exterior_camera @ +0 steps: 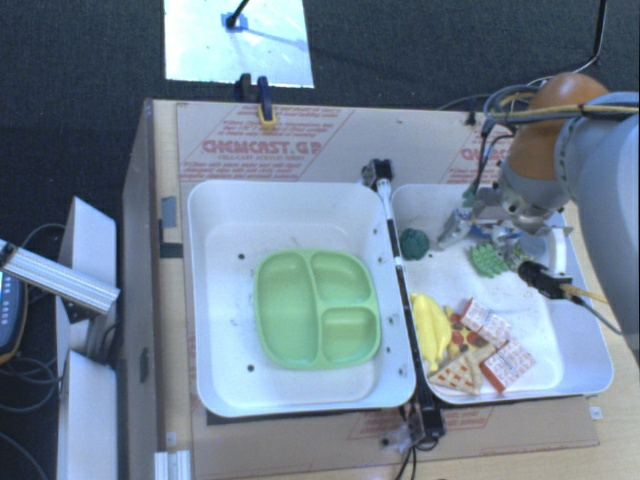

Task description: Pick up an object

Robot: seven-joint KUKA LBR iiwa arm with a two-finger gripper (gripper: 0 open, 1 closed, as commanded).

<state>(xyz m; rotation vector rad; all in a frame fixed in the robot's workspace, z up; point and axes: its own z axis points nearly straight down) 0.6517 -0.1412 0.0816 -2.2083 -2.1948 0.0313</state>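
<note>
banana (pixel 430 328) lies lengthwise toward the near wall; fingers' state unclear.

Divided tray (pixel 318 308): pale green
Bins (pixel 228 208): white
Banana (pixel 431 329): yellow
Small lump (pixel 414 242): dark green
Cartons (pixel 508 364): red and white
Arm (pixel 590 158): grey, orange band

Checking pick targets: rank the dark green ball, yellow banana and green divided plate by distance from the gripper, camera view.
From the gripper:
1. dark green ball, just to its left in the right bin
2. yellow banana, lower in that bin
3. green divided plate, in the left bin
</note>
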